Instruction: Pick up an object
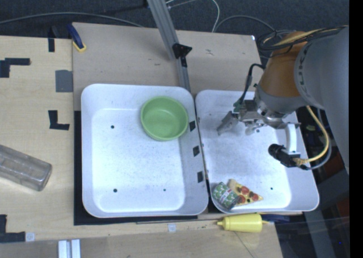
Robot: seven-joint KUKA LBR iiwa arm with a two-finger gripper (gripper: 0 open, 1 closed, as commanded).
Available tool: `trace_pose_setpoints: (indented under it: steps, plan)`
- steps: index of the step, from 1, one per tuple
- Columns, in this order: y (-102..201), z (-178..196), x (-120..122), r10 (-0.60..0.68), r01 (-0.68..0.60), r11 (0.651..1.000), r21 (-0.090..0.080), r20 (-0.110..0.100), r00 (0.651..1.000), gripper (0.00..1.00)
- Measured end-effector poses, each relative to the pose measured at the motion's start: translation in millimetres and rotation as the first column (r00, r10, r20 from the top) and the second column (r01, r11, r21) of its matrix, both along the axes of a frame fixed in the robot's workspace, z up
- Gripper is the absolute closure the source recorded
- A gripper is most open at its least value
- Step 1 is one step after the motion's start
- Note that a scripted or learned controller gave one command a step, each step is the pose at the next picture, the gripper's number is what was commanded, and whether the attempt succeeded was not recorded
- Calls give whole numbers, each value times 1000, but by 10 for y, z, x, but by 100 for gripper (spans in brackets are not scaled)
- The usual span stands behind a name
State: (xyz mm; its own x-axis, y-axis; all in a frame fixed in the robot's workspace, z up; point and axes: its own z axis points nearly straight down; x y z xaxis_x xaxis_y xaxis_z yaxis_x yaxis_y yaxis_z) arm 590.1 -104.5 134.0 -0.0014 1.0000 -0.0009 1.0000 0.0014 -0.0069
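A green bowl sits in the left bin, near its back right corner. A small colourful packet lies in the right bin, at its front left corner. My gripper hangs over the back part of the right bin, well behind the packet and to the right of the bowl. Its fingers are spread open with nothing between them.
A yellow squeeze bottle lies on the bench just in front of the right bin. A clear plastic container rests at the far left. A grey pole slants down to the bins' shared back edge. Cables trail by the wrist.
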Motion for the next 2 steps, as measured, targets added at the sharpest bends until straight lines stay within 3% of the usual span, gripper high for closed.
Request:
trace_pose_setpoints:
  steps: [1,2]
  plan:
    - [2,-464,2,0,0,1000,-2,7,1000,0]
    - [13,-346,5,2,-2,1000,1,7,1000,100]
